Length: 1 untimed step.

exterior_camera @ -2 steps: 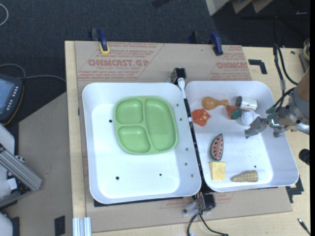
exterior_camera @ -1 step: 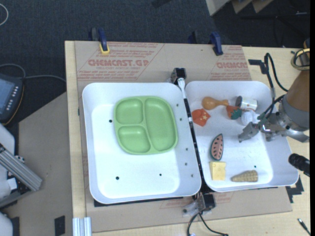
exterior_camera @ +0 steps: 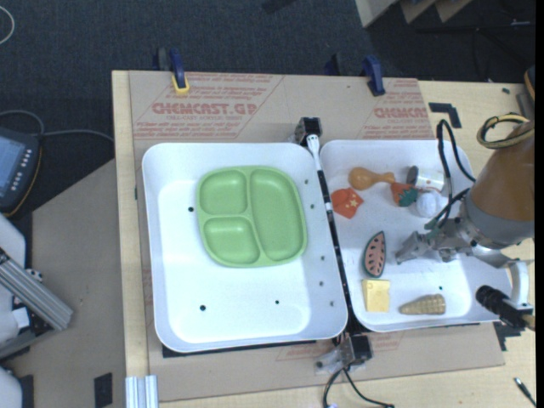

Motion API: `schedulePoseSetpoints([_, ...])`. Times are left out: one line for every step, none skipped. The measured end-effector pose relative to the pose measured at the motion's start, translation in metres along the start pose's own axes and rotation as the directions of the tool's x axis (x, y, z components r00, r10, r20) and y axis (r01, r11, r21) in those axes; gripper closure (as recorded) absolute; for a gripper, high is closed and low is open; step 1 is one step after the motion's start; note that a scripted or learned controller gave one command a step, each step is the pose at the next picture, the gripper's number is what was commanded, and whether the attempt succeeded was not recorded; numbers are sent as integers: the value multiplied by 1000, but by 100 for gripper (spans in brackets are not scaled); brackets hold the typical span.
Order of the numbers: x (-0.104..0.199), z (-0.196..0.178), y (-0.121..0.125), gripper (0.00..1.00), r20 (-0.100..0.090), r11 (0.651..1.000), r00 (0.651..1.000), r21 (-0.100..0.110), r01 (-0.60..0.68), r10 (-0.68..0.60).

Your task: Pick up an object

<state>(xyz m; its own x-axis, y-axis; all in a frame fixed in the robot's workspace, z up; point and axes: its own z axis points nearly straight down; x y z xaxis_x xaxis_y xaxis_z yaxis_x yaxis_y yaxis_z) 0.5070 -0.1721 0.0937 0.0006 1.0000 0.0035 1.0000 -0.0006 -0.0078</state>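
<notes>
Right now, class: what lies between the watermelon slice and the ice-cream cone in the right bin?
The yellow cheese block lies between the watermelon slice and ice-cream cone, seen in the camera view.

Grey arm (exterior_camera: pixel 501 202) reaches in from the right, claw (exterior_camera: pixel 422 246) lowered

Two bins side by side on bench (exterior_camera: pixel 136 126). Left bin (exterior_camera: pixel 170 304): divided plate (exterior_camera: pixel 252 216) in its upper middle. Right bin (exterior_camera: pixel 361 155): pear-shaped piece (exterior_camera: pixel 370 177) at the back, wedge (exterior_camera: pixel 346 201) just before it by the left wall. Watermelon slice (exterior_camera: pixel 375 254) mid-left, cheese block (exterior_camera: pixel 376 295) in front of it, cone (exterior_camera: pixel 422 305) right of the block. Gripper (exterior_camera: pixel 416 249) right of the slice, over the bin floor.
</notes>
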Motion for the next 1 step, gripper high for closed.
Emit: schedulePoseSetpoints([1,10,0,0,1,1000,1000,-4,0,0])
